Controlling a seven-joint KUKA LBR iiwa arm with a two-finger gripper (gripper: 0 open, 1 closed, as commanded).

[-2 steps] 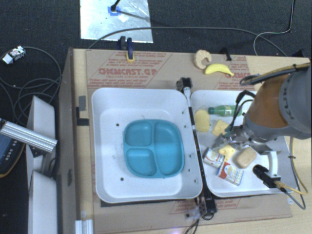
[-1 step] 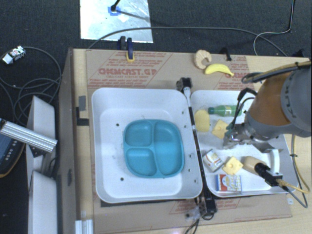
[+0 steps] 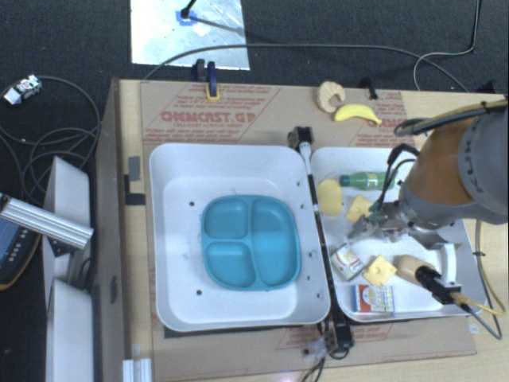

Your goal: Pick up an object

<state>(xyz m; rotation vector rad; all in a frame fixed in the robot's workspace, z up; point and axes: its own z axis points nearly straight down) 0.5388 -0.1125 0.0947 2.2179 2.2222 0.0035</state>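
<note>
arm: reaches in over right bin (image 3: 453, 313), angled down so it can get at the clutter
end effector (image 3: 372, 225): low over bin middle, just beside yellow block (image 3: 359, 208); grip state cannot tell
targets: yellow block, small can (image 3: 347, 261), cheese wedge (image 3: 380, 270), box (image 3: 373, 298), green bottle (image 3: 364, 181), all in right bin
left bin (image 3: 171, 213): holds blue tray (image 3: 250, 242)
bench far edge: banana (image 3: 355, 114), out of play

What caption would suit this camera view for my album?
Robot hand low in the right bin among small objects; blue divided plate in the left bin.
</note>
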